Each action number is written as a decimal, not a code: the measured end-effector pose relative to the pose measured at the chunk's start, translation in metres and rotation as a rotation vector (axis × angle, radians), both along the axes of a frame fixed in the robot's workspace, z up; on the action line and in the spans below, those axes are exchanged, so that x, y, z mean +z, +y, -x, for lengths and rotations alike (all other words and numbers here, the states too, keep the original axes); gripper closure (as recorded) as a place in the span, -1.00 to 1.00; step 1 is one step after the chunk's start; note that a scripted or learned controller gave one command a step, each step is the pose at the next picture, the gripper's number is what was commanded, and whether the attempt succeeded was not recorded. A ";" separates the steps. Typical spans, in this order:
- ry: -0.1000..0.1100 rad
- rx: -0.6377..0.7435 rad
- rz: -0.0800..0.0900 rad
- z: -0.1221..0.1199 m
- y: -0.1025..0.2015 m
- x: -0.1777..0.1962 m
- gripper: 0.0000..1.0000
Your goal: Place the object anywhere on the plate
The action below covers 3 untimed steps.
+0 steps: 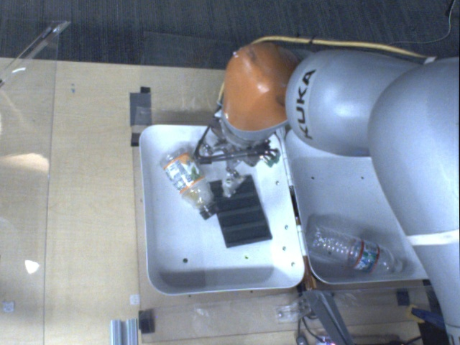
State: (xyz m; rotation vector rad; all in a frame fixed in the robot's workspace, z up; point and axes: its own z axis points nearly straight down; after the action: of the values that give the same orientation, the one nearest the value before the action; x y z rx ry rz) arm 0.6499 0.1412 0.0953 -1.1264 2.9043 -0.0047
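A small clear bottle (185, 177) with an orange label lies on its side in the left bin (165, 264), its dark cap pointing toward the front right. Just right of it lies a black ribbed rectangular plate (244, 215), tilted, with the bottle's cap end touching its left edge. My gripper (231, 182) hangs below the orange wrist band, over the plate's far end and just right of the bottle. The view shows nothing held in it.
A second clear plastic bottle (350, 250) lies in the right bin (323, 185). The grey arm covers much of the right bin and the wall between the bins. White floor shows in the front of the left bin.
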 end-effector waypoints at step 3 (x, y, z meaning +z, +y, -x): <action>0.012 -0.108 0.002 0.022 0.073 -0.005 -1.00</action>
State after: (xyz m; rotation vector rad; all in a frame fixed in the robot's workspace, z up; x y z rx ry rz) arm 0.6283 0.2143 0.0905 -0.9723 2.9722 -0.0033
